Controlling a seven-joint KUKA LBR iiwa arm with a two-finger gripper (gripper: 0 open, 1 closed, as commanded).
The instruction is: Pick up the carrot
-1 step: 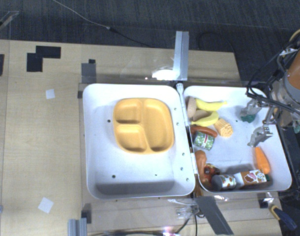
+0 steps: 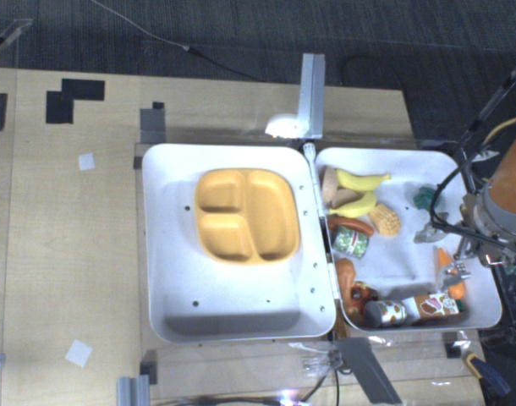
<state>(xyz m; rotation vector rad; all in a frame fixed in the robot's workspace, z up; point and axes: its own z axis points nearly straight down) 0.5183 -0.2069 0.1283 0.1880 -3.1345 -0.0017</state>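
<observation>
Pincer (image 2: 451,265) hangs over the right bin (image 2: 402,248), its grip state impossible to tell; a small orange carrot (image 2: 445,258) lies just beneath. Stiff, light and smooth, it looks best gripped across mid-length.

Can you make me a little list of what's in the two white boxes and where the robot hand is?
left bin: holds a yellow divided tray
right bin: toy food along its left and near sides
bananas: far left corner of the right bin
corn: beside the bananas
carrot: left edge of the right bin, lying flat
gripper: right side of the right bin, away from the carrot
</observation>
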